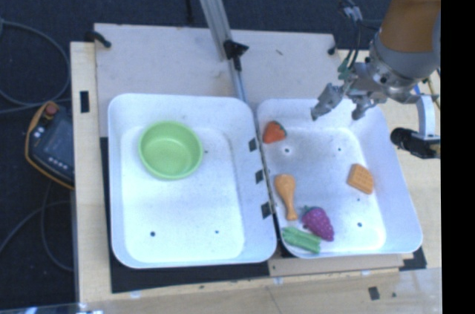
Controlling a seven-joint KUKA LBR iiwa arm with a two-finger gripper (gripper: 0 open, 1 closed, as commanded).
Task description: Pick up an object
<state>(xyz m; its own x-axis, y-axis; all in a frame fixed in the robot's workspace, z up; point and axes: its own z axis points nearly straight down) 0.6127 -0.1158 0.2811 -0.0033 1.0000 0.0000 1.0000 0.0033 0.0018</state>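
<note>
The gripper [343, 107] hangs above the far edge of the right bin [386, 157], its two fingers [325, 103] spread apart with nothing between them.

Inside that bin lie five items. An orange-red toy vegetable with a green top [274, 132] sits near the bin's far left corner. A tan drumstick [286, 194] lies along the left wall. A purple grape bunch [318, 222] is just beside the drumstick's lower end. A green vegetable piece [300, 239] rests at the near rim. An orange cracker-like block [361, 178] lies apart towards the right side.

The left bin [133, 231] holds a green bowl [171, 149], upright.

Both bins rest on the counter [163, 56].

No brand, label or writing is legible on any item.
</note>
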